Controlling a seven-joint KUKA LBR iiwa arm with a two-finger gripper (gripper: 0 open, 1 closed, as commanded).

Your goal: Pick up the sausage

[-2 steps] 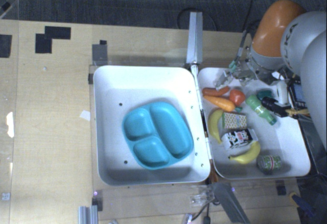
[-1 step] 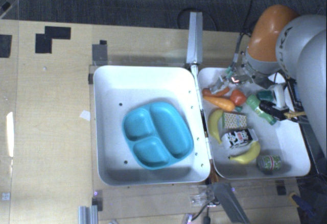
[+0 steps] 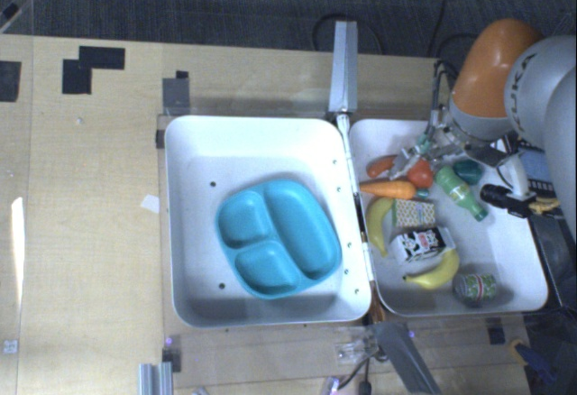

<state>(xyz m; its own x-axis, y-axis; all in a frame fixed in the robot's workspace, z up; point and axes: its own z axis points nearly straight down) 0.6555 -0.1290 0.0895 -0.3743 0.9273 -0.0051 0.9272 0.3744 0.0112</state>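
Right bin [image 3: 532,289]: pincer [image 3: 416,156] over sausage [image 3: 382,166].

The arm [image 3: 518,82], grey with an orange band, reaches in from the right over the right bin [image 3: 518,294]. Its gripper [image 3: 422,152] hangs low near the bin's back left corner, just above a reddish sausage [image 3: 380,167] and a red tomato [image 3: 419,175]. Near them lie a carrot [image 3: 388,189], a green bottle [image 3: 461,193], two bananas [image 3: 377,224] [image 3: 435,272], a small milk carton [image 3: 419,243] and a can [image 3: 475,287]. The left bin [image 3: 189,231] holds a blue divided plate [image 3: 278,236]. Both bins sit on the pale wooden tabletop [image 3: 81,204].
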